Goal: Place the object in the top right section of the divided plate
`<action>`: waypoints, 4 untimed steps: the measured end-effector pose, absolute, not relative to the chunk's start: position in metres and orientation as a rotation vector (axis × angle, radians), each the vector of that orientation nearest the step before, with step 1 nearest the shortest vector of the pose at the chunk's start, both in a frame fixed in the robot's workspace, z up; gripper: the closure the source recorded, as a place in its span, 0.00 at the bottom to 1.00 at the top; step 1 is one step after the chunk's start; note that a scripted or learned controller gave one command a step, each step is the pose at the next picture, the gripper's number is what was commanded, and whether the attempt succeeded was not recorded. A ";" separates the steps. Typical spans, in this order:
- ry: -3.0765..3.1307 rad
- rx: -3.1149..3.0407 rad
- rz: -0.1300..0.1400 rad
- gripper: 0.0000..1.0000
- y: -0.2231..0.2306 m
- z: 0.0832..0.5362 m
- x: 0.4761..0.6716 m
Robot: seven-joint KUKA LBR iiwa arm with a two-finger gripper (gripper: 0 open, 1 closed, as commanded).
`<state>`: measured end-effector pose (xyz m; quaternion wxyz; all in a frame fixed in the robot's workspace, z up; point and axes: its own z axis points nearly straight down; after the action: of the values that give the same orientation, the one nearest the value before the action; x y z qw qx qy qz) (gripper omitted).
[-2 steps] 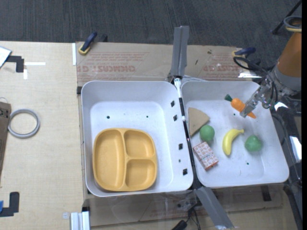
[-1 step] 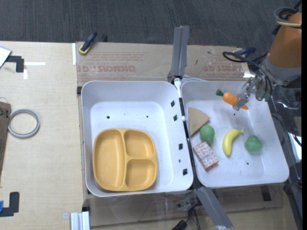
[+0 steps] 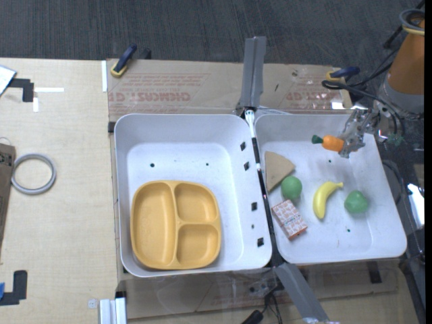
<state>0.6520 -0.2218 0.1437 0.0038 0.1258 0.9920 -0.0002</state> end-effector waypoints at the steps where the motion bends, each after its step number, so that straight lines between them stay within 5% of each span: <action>1: 3.101 0.400 0.001 1.00 -0.222 0.155 0.654; 3: 3.086 0.411 0.002 1.00 -0.224 0.176 0.656; 4: 3.110 0.381 0.000 1.00 -0.196 0.319 0.650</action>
<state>0.6504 -0.1957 0.3192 0.0040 0.1216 0.9926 0.0000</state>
